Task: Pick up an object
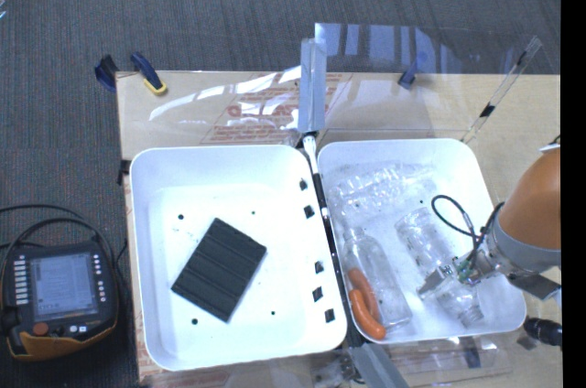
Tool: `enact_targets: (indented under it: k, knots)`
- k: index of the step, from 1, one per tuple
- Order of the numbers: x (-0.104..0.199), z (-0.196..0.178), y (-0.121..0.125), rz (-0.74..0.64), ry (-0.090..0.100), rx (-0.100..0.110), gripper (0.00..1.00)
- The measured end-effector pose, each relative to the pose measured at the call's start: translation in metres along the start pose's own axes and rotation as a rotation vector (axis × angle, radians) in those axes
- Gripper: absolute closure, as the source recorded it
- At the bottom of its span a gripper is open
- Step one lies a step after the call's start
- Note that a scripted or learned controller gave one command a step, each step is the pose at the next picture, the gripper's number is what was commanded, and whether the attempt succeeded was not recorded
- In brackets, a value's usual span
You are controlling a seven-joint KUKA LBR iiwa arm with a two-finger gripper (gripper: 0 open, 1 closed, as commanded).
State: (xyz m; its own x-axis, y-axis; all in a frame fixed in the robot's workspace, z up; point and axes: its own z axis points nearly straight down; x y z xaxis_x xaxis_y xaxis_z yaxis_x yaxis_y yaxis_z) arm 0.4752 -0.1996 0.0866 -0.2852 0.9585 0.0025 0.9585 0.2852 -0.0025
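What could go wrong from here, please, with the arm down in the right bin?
1. The tool sits among clear bottles that overlap; closing there may slip off or snag two.
2. The black cable loop hangs near the wrist and might catch.
3. The orange item lies close by and may get pushed.

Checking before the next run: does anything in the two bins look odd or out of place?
Nothing looks spilled or broken. The black pad lies askew in the left bin; clear bottles sit jumbled in the right bin.
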Motion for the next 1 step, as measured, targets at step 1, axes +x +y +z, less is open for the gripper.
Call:
enact_targets:
  k: [1]
  knots:
    - [-0.0106,-0.0008,0.0887,-0.159,-0.002,-0.003,0.00]
